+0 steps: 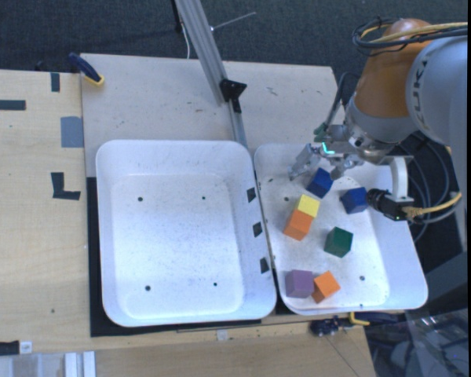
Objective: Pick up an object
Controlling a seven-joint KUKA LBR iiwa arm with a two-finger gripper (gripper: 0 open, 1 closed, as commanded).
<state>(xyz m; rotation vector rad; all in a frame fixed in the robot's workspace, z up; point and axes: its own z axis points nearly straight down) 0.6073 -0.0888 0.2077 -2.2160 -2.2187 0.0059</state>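
Gripper [323, 163] low over far part of right bin [392, 285], fingers spread, straddling blue cube [319, 182]; grip not confirmed. Second blue cube [354, 200] just right. Yellow block [307, 206] touching orange block [297, 225], nearer.

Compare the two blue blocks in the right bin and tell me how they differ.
The blue block nearer the gripper lies right under the gripper, at the bin's far end; the other blue block lies clear of it, further right. The first is beside the yellow block; the second is closer to the green block. Both are small blue cubes lying in the right bin, each apart from the others.
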